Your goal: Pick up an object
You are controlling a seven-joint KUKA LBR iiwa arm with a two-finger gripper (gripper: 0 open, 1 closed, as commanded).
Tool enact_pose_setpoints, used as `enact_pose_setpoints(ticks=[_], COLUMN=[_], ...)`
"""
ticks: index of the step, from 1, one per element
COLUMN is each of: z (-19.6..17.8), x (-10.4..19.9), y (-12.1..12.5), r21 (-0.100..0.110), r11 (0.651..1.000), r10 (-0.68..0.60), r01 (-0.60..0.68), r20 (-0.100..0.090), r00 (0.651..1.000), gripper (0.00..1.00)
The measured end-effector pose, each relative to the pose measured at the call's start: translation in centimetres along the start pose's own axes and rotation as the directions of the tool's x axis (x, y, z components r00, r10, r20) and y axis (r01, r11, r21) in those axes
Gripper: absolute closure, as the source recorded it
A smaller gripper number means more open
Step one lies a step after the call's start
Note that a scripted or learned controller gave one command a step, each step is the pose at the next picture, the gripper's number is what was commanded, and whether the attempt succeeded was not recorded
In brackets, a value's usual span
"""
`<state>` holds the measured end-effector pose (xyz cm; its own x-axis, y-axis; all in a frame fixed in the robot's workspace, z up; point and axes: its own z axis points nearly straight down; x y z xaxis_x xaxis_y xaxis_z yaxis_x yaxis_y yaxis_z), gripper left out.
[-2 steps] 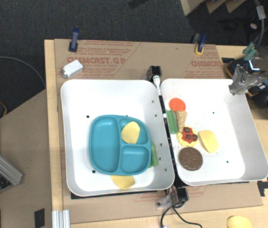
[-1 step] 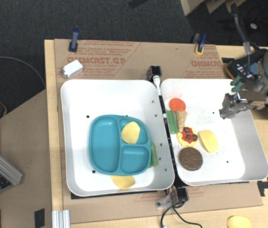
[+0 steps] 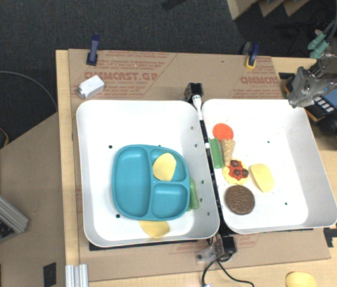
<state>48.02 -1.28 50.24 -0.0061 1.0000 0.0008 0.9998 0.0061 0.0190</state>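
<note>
Camera view has my tool (image 3: 300, 91) parked off the right bin's (image 3: 288, 121) far right corner, grip state unreadable, so I'd descend squarely over the brown disc (image 3: 239, 200)

The cardboard sheet (image 3: 156, 70) under the bins reads "CHEMCAST" in red.

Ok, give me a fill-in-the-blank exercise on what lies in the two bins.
1. The teal tray sits in the ____ bin.
2. The yellow piece on the tray rests in its upper ____ compartment.
3. The brown round cookie lies in the ____ bin.
4. The orange disc lies just above the ____ stick.

Missing words: left; right; right; green
</note>
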Motion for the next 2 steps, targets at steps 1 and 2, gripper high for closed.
enact_pose_setpoints(ticks=[1,2], z=[7.7,14.2], x=[2.0,3.3], y=[-0.3,-0.4], r21=[0.026,0.026], r11=[1.000,1.000], r10=[0.004,0.006], r01=[-0.004,-0.006], r20=[0.001,0.001], r00=[1.000,1.000], gripper=[1.00,1.00])
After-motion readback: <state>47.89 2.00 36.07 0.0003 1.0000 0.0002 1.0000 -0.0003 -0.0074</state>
